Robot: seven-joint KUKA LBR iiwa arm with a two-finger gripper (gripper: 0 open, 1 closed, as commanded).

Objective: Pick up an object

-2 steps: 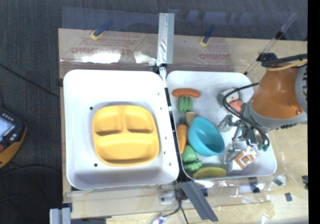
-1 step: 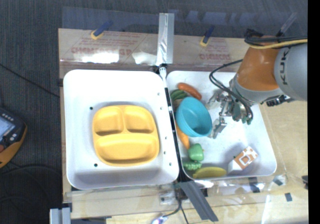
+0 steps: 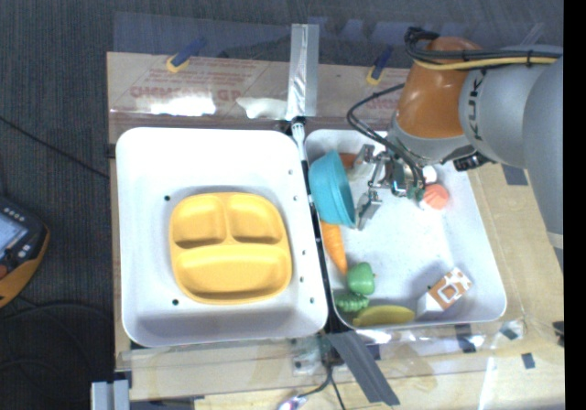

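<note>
My gripper (image 3: 388, 190) hangs over the upper middle of the right bin (image 3: 476, 243), open, with nothing between its fingers. A blue bowl (image 3: 330, 188) leans on edge against the bin's left wall, just left of the gripper. A small orange-red ball (image 3: 436, 197) lies just right of the gripper. An orange carrot (image 3: 334, 246) lies below the bowl along the left wall. Further down sit a green pepper (image 3: 359, 280) and a yellow-green banana-shaped piece (image 3: 385, 315). A small orange and white box (image 3: 449, 289) rests at the lower right.
The left bin (image 3: 146, 161) holds a yellow divided tray (image 3: 230, 246). A metal divider strip (image 3: 303, 70) stands between the bins at the back. Bare white floor shows in the middle of the right bin.
</note>
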